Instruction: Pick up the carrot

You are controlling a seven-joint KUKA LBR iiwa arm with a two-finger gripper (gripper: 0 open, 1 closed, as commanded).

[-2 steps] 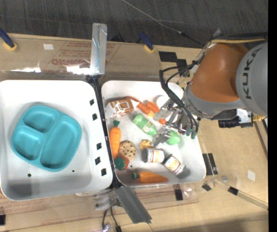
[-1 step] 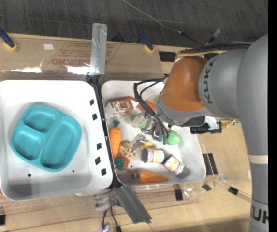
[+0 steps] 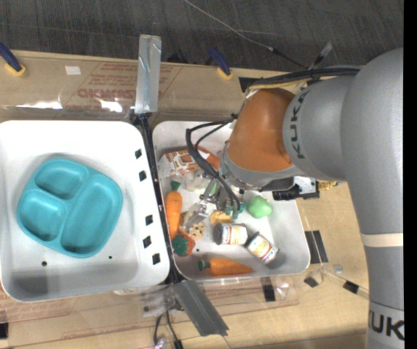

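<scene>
On the desk, the left bin [image 3: 4,195] holds a teal divided plate [image 3: 68,206], while the right bin [image 3: 295,231] holds one carrot [image 3: 173,211] along its left wall, another carrot [image 3: 226,267] by its near wall, two small jars [image 3: 246,240] and a green ball [image 3: 260,208] beside the gripper [image 3: 212,198].
</scene>
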